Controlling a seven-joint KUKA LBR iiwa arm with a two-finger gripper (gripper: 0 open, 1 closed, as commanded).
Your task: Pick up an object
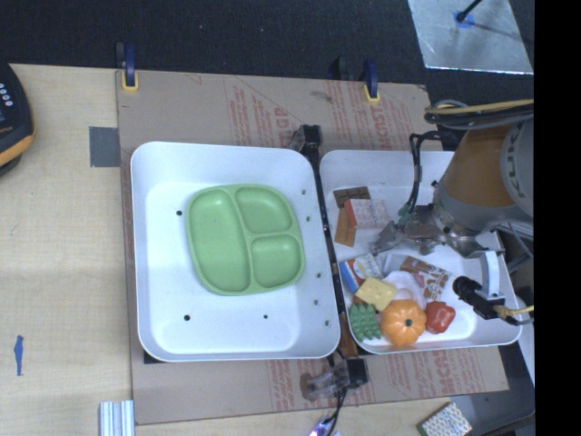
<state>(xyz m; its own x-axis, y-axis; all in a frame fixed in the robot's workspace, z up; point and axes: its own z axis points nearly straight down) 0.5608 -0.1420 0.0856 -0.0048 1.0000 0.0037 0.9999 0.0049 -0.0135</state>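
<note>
Arm's hand is down in the right bin, reaching over the toys. Can't tell its state. Next it needs 1 clean target, maybe the small box.

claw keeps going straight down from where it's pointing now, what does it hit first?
Likely the white floor of the right bin, just left of the crinkled snack packet. The claw hangs over a bare patch between that packet and the small carton. Depth is unclear from one slanted view, so the packet's edge is possible.
</note>
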